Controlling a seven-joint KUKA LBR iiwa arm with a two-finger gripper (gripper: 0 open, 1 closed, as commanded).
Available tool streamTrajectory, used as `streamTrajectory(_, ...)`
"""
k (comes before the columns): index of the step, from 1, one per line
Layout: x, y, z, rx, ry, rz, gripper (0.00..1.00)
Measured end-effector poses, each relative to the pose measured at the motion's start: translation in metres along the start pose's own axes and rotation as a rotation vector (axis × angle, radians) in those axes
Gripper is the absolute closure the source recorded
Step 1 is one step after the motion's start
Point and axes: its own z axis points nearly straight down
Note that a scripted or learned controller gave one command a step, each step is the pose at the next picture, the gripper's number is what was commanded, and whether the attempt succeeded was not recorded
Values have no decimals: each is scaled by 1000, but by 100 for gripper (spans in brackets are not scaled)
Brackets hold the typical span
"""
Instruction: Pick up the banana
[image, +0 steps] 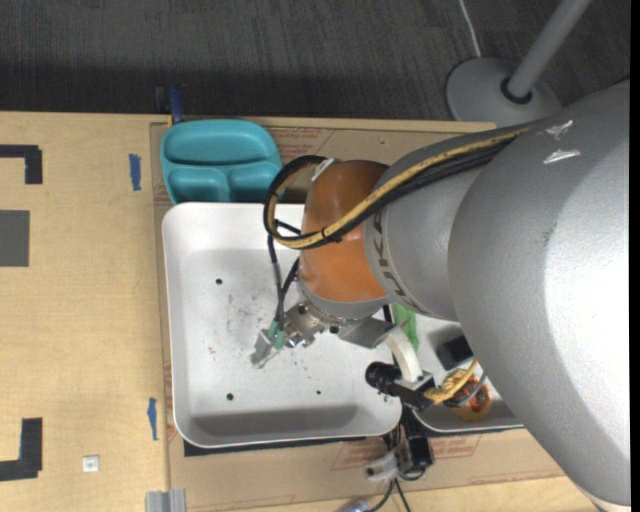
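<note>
Hovering near the middle of the shallow white plastic bin (200, 300), the grey metal tool (268, 345) looks empty to me; I cannot tell whether it is open or closed. What I take for the yellow-brown banana (460, 383) lies beyond that bin's right wall, half hidden under the big grey arm (520, 250). Closing here would likely catch nothing, since tool and fruit are well apart.

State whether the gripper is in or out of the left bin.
In: the gripper sits over the left bin, above its white floor and well within its rim. Touching the floor: cannot tell.
</note>
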Motion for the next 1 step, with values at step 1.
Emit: streamTrajectory(1,41,-7,58,-4,-2,-239,0)
